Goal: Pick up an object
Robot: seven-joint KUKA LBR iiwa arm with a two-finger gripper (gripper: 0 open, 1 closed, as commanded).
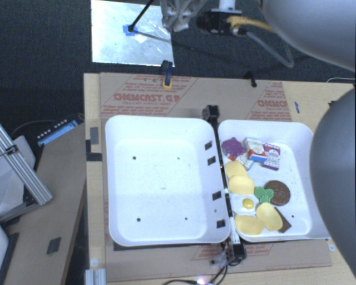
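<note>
Bin on left point(161, 183) sits near side of my gripper point(177, 15), which hangs beyond bench's far edge; grip state: cannot tell. Targets lie down-right of me in right bin point(303, 133): purple piece point(233, 147), small cartons point(262, 153), fried egg point(247, 204), brown cookie point(277, 192). Cluster runs far-to-near beside divider. My arm point(311, 28) arcs in from right, wrist high.

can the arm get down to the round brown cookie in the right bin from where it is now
Probably yes. The round brown cookie lies flat and uncovered in the right bin, only the green piece touching its left edge. The arm hangs beside it.
</note>
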